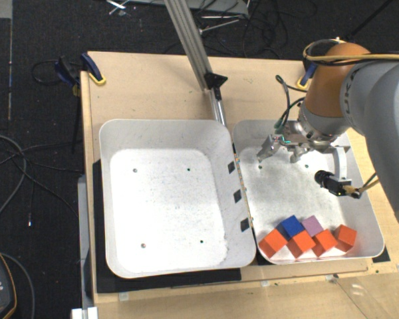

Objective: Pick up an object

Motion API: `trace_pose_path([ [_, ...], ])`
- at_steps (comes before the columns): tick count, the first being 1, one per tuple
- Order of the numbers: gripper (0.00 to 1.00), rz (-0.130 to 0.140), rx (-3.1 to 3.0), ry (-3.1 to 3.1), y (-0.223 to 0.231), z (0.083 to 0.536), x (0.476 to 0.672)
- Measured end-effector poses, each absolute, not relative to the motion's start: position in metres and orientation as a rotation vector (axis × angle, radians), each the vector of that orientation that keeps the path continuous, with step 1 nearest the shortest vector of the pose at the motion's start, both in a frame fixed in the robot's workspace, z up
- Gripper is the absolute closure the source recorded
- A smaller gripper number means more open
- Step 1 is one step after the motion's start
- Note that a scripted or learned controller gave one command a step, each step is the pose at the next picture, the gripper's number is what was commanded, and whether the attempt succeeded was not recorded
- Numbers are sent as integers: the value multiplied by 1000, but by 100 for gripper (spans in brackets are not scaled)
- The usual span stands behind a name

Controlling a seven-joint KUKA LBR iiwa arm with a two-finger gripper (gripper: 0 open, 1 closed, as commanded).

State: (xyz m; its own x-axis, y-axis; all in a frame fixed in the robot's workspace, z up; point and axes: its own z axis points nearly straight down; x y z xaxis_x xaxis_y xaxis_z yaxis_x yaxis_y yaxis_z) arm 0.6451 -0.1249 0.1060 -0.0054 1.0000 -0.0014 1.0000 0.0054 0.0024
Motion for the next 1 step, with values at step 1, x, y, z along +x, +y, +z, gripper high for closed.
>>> trace_pose_path([
  [1, 0, 8, 2212, 2224, -93, 200, 604],
])
